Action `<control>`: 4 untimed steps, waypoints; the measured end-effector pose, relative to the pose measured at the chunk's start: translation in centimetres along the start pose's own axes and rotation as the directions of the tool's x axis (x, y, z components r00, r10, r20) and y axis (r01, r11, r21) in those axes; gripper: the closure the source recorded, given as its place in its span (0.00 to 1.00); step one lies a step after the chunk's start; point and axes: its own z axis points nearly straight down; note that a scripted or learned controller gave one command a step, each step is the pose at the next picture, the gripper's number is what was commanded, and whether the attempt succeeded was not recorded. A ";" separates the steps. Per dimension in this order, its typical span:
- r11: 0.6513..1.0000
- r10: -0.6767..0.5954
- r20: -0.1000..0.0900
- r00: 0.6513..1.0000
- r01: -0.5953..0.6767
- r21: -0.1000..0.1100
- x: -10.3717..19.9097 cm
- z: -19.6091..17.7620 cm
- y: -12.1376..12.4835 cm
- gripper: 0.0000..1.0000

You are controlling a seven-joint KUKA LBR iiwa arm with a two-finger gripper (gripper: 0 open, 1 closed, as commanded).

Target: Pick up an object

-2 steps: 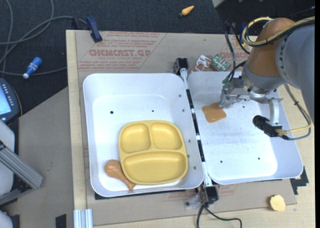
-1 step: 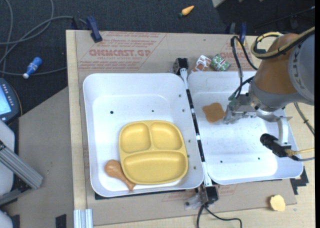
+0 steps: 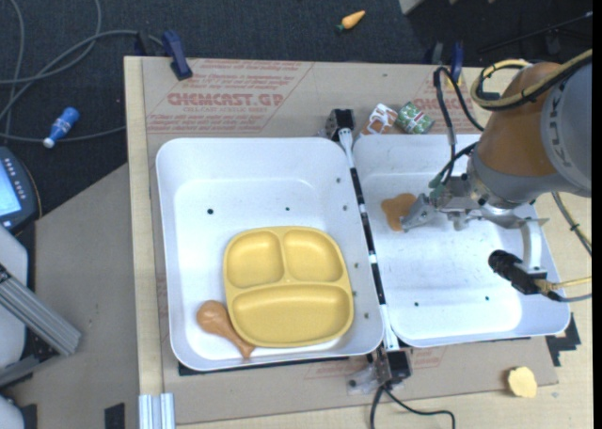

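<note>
Nearest the lens: yellow lump (image 3: 520,381) on the surface (image 3: 235,88), by its front edge, outside both bins.
End effector: (image 3: 420,214) low in the right bin (image 3: 451,314), in its far left part, tip touching or just beside a tan piece (image 3: 396,206); open or closed, cannot tell from this slant.
Task's thing: the tan piece, flat on the right bin's floor, near the wall next to the left bin (image 3: 188,192); not seen held.
Step in hand: probably the final approach to, or closing on, the tan piece; lift not yet made.
Next move calls for: a firm close around the piece, then a straight rise clear of the bin wall; low, flat shape, so likely to slip out.
Left bin: yellow divided plate (image 3: 282,319), with a tan drumstick (image 3: 221,321) touching its near left rim.
Beyond the bins: green-and-white packet (image 3: 403,119) on the surface behind the right bin; blue bottle (image 3: 62,124) and orange scrap (image 3: 352,19) on the floor.
Hidden or unclear: exact contact at the tip masked by the wrist; far right corner of the right bin covered by the arm (image 3: 527,135); the tan piece too small to name.
</note>
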 end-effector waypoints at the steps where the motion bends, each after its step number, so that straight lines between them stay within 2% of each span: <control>1: 1.000 -0.003 0.002 1.000 0.003 -0.005 0.5 2.8 4.6 0.00; 2: 1.000 -0.004 0.003 1.000 0.004 -0.013 1.3 -3.6 8.7 0.00; 3: 1.000 0.000 -0.001 1.000 0.000 0.006 1.5 3.1 6.7 0.00; 4: 1.000 -0.002 0.003 1.000 0.002 -0.006 0.6 2.7 9.0 0.00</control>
